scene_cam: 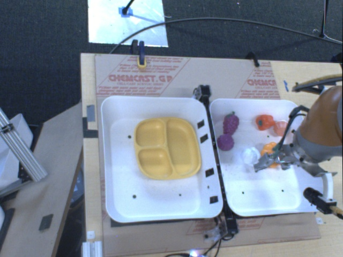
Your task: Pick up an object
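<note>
Over the right bin [268, 208], the pincer [266, 162] hangs low beside an orange object [269, 149] and a clear whitish object [250, 155]; whether it is released or clenched cannot be told. Two purple grape clusters [228, 133] lie near the bin's left wall, an orange-red item [263, 122] toward its far side. Left bin [120, 197]: a yellow divided tray [166, 146]. Both bins rest on the surface [177, 71].
</note>
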Motion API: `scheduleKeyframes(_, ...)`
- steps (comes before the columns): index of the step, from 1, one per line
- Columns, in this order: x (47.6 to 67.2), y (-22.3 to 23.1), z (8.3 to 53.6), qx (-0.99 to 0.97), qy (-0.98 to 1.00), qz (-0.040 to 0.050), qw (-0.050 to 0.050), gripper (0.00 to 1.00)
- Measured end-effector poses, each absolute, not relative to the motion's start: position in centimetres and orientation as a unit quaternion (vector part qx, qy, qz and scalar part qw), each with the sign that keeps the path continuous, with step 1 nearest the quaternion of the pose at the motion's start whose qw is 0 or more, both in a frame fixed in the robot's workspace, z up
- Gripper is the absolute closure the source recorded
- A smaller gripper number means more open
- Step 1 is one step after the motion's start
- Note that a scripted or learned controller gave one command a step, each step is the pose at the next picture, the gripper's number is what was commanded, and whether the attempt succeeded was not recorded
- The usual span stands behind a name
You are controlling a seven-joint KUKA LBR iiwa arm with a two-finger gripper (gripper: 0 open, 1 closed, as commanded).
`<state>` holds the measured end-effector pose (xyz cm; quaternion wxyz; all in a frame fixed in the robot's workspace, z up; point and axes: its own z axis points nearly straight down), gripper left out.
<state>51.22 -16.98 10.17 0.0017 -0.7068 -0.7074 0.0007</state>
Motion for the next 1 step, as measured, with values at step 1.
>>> scheduleKeyframes(1, 51.27, -16.95, 8.36, -0.707, -0.707, -0.0001, 0.0, 0.0)
